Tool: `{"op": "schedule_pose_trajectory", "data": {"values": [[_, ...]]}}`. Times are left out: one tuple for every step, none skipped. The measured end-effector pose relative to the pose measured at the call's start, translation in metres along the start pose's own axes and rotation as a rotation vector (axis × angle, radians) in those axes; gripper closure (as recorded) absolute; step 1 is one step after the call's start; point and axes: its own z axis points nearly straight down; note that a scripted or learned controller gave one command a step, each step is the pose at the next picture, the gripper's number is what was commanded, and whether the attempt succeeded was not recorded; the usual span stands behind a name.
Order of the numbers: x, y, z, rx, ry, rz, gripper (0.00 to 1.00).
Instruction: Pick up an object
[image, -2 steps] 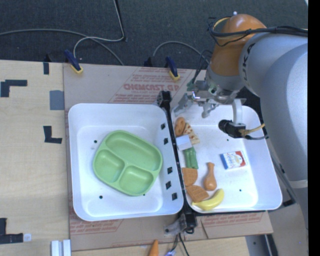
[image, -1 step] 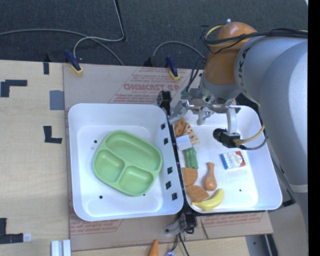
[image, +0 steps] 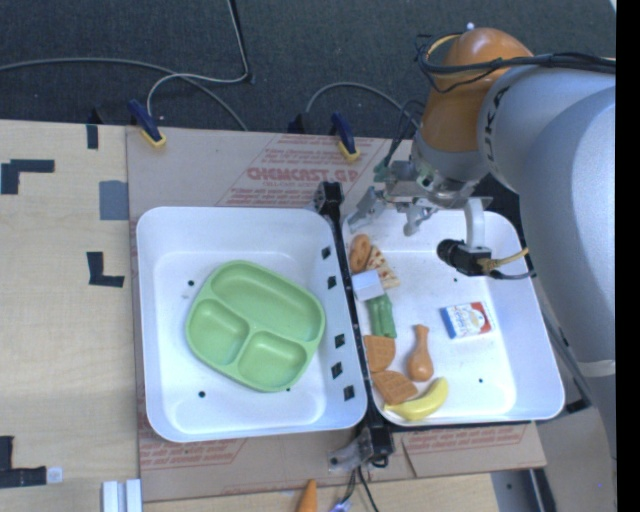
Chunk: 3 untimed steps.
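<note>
Objects for picking lie in the right bin (image: 500, 395), mostly along its left wall: a waffle-like snack (image: 366, 258), a green piece (image: 383, 317), orange crackers (image: 385, 368), a toy drumstick (image: 423, 355) and a banana (image: 420, 402); a small red-and-white box (image: 466, 320) sits apart. The gripper (image: 398, 208) hangs over the bin's far left corner, its fingers spread and holding nothing. The arm hides the bin's far rim. A green divided plate (image: 255, 325) lies in the left bin (image: 165, 300).

Two bins sit side by side on the desk (image: 60, 300). The bin at 9 o'clock (image: 160, 240) holds a divided tray (image: 255, 325). The bin at 3 o'clock (image: 510, 380) holds a banana (image: 420, 402) at 6 o'clock, a drumstick (image: 422, 354) just behind it, and a small carton (image: 466, 320) toward 3 o'clock.
</note>
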Motion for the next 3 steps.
{"op": "schedule_pose_trajectory", "data": {"values": [[-0.003, -0.038, 0.0, 0.0, 0.0, 0.001, 0.0], [-0.051, -0.025, 0.098, -0.004, -0.001, 0.0, 0.0], [-0.049, 0.0, 0.099, -0.003, 0.0, 0.0, 0.0]]}}
